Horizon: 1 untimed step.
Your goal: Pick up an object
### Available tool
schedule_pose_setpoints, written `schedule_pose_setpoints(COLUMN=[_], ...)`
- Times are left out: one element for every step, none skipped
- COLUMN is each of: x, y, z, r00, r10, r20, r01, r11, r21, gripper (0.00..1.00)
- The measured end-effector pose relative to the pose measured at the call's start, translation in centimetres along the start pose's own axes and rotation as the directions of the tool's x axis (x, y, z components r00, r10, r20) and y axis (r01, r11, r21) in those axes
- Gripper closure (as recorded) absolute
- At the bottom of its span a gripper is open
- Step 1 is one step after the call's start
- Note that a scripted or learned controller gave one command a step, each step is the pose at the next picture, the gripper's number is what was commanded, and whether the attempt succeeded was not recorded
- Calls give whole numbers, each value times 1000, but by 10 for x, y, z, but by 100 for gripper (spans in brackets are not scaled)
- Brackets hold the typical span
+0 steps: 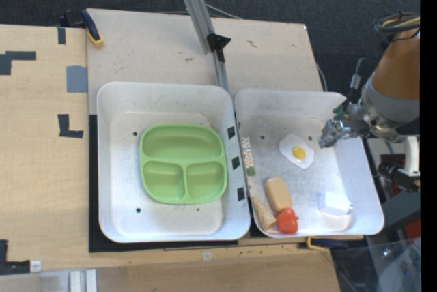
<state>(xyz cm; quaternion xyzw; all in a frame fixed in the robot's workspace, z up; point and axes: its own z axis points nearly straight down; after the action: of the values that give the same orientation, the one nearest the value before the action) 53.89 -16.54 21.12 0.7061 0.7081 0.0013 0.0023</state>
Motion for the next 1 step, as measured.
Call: schedule_pose_setpoints(x=[11], y=[0], z=[-53], r00=[1000], r10=[-1], r20=[0], r01=[1], r11=[1000], r21=[0], gripper=[100])
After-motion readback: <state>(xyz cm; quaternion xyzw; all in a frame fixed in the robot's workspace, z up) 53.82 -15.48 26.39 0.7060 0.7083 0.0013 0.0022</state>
